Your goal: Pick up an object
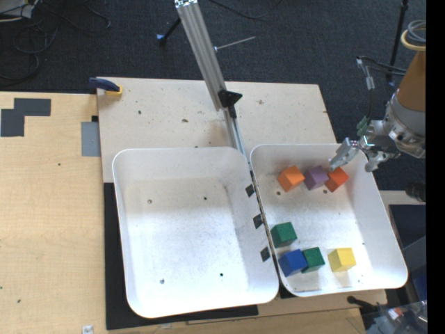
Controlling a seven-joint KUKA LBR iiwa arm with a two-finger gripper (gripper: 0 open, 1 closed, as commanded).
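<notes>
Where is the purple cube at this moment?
The purple cube lies in the right bin, near its far wall, between the orange cube and the red-orange cube, close to the gripper.

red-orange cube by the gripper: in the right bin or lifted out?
In the bin. The red-orange cube rests on the right bin floor beside the purple cube, with the gripper just above it.

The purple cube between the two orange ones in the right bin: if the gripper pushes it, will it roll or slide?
The purple cube has flat faces, so it would probably slide, not roll. It looks rigid and small, likely light. It seems to touch the red-orange cube, so a push may shift that too. The gripper hovers just above.
</notes>
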